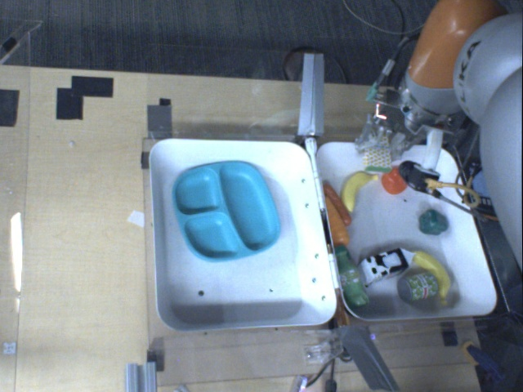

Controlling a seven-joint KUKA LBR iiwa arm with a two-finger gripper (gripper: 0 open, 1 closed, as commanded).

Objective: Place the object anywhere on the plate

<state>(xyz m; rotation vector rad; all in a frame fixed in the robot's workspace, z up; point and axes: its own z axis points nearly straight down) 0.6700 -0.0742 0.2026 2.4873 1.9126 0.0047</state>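
The arm (482, 64) is seen reaching in from the upper right, with its orange band at the top and the grey body running down the right edge. The wrist is angled down toward the far edge of the right bin (470, 296). The gripper (377, 147) is positioned over the bin's far left corner, just above a yellow banana-like piece (356, 189). Whether anything is clamped cannot be told; the tip is blurred and mixed with cables.

The blue divided plate (226, 209) is placed in the left bin (163, 243), toward its far half, with three compartments showing. Nothing is seen lying on it.

Objects are gathered in the right bin: an orange carrot-like item (336, 213) along the left wall, a small red-orange piece (393, 181) near the gripper, a dark green lump (433, 222) toward the right, a green bottle-like thing (352, 278) at the near left, a black-and-white item (385, 265) beside it, a second banana (435, 269) and a round greenish can (419, 287) at the near side.
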